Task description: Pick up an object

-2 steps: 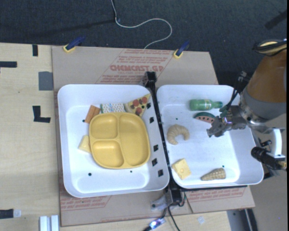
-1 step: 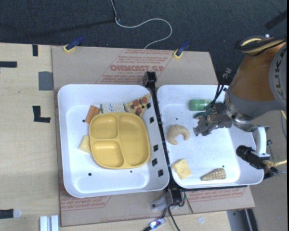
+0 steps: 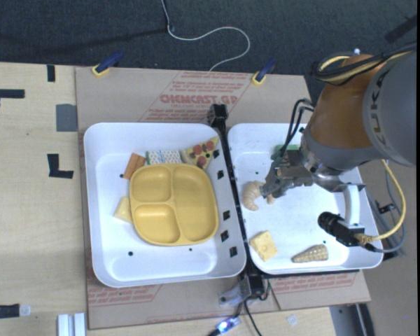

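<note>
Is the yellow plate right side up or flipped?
Right side up: the plate shows its three hollow compartments facing the camera.

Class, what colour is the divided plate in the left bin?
Yellow; the divided plate shows clearly in the camera view.

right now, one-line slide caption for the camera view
Arm's tool low in right bin beside a croissant; yellow plate fills left bin.

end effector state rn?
End effector: cannot tell open or shut; it sits low in the right bin, next to the croissant. No object seen in it.
</note>
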Controlling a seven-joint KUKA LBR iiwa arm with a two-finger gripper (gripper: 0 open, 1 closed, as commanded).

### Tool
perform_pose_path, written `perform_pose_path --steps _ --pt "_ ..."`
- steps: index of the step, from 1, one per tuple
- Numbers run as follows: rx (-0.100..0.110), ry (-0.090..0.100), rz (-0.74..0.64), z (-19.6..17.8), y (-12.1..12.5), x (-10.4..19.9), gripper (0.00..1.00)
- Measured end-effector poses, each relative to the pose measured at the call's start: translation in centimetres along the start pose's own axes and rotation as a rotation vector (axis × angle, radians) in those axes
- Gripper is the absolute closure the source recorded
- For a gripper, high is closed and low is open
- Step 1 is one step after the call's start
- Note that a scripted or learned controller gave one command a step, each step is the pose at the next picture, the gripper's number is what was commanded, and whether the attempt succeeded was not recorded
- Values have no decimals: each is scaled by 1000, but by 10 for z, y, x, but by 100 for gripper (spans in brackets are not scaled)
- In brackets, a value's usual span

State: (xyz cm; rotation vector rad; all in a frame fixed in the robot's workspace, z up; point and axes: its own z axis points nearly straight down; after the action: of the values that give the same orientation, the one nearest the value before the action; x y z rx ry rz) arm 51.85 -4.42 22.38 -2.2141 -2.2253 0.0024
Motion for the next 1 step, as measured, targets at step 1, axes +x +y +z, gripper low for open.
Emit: perform_pose_path --steps 1 --pt "1 -1 5 8 -10 4 100"
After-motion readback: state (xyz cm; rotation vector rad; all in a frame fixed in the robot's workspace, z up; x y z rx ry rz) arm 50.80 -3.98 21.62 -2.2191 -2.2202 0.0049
